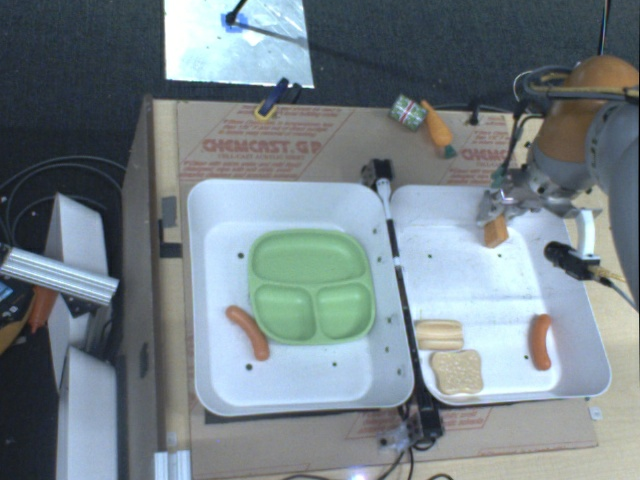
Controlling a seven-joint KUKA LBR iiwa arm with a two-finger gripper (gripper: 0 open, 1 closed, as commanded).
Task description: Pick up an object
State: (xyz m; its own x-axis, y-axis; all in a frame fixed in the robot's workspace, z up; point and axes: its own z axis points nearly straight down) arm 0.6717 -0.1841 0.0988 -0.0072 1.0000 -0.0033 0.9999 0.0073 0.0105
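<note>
Bench (300,143), brown board printed with red lettering, bearing two shallow white bins side by side; left bin (215,218) holding a green three-compartment plate (311,286) at its centre and an orange-red sausage (248,331) lying just beside the plate's lower-left corner, whether touching cannot be told; right bin (570,318) holding a hot-dog bun (439,334) and a slice of toast (458,371) close together near its lower-left corner, and a second sausage (540,341) lying lengthwise near its right wall, well apart from the bun. Arm (590,118), grey with orange band, entering from the right above the right bin's upper-right part. Gripper (497,211) pointing down over the upper part of the right bin; a small tan-brown piece (495,232) sits between the fingertips, jaws closed narrowly upon it, the piece hanging below them. On the bench beyond the bins: a toy carrot (438,128) beside a small green can (407,111); a yellow-and-blue clip (272,101) further left.
</note>
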